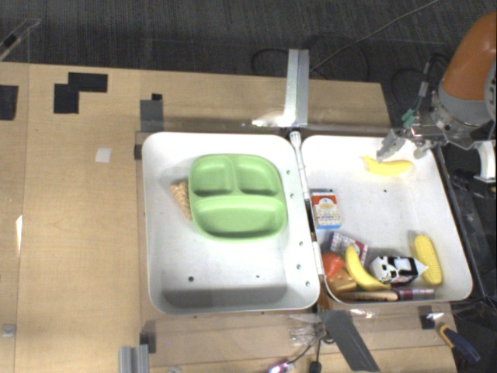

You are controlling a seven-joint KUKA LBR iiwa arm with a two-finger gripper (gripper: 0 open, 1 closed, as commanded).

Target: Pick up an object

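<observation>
The gripper (405,140) hangs over the right bin's (388,208) far edge, fingers seemingly apart and holding nothing, though the view is coarse. A small yellow piece (388,166) lies just below, its long axis across the bin.

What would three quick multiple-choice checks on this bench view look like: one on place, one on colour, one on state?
1. The green divided tray lies in:
A. the left bin
B. the right bin
C. on the bare bench

2. The small piece under the gripper is:
A. red
B. yellow
C. blue

3. The corn cob is:
A. hanging from the arm
B. on the green tray
C. lying in the right bin

Key: 1 A, white left bin walls surround it; 2 B, plainly yellow; 3 C, it rests near that bin's right wall.
</observation>
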